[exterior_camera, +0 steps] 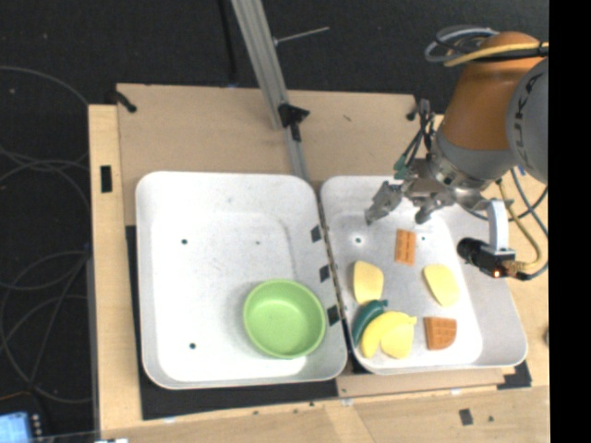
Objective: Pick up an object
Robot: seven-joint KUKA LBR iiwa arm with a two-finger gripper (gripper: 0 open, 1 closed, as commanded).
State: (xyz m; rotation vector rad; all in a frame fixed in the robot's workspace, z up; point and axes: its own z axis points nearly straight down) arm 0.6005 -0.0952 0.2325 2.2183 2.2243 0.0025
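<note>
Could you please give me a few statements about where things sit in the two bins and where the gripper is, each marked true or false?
1. The green bowl sits in the left bin. True.
2. The gripper is closed around the small orange block. False: its fingers are spread open above the block, with nothing between them.
3. The right bin holds several yellow pieces. True: one at the left, one at the right and one at the front.
4. The green bowl lies upside down. False: its hollow faces up.
5. The orange wedge lies in the left bin. False: it lies near the front of the right bin.
</note>
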